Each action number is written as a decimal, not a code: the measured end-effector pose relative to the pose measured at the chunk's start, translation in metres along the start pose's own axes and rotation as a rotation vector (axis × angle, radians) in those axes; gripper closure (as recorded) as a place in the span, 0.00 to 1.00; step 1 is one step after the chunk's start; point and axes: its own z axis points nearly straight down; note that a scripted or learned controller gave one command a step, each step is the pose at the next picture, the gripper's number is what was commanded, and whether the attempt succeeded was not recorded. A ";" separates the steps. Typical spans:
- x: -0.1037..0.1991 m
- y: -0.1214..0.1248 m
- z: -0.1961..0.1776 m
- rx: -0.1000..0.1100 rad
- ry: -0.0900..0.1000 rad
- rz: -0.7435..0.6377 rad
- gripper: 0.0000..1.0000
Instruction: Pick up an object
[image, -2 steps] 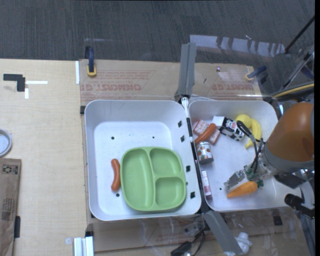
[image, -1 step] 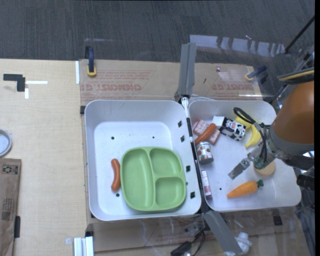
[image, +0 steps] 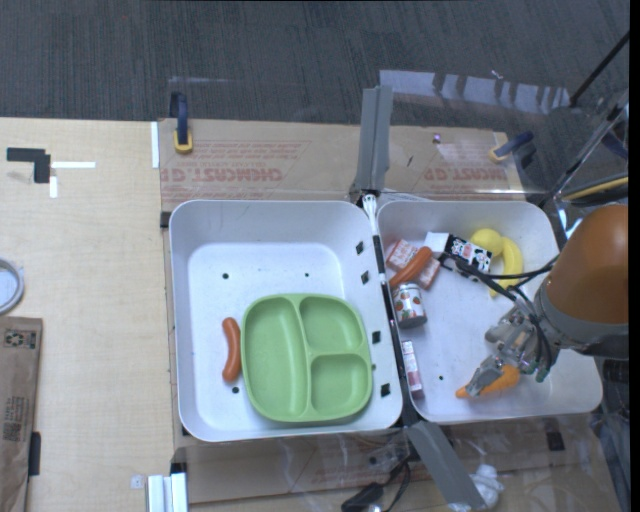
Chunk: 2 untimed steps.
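Observation:
My gripper (image: 503, 372) is low in the right bin (image: 560, 405), near its front right corner. It sits right on top of an orange carrot (image: 482, 386), which lies on the bin floor with its tip pointing left. The gripper body covers the carrot's right end. Also in this bin are a yellow banana (image: 500, 252), a black-and-white box (image: 466, 254), an orange sausage (image: 412, 268) on a red packet (image: 400, 252), a small can (image: 410, 306) and a flat red bar (image: 410, 366).
The left bin (image: 195, 300) holds a green divided plate (image: 305, 356) and an orange sausage (image: 231, 350) lying beside the plate's left edge. A dark cable (image: 510, 280) crosses the right bin toward the arm. Grey dividers stand between the bins.

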 end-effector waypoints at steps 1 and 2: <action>0.000 0.000 0.000 -0.001 -0.001 0.000 0.00; -0.001 0.001 -0.009 -0.002 -0.001 0.003 1.00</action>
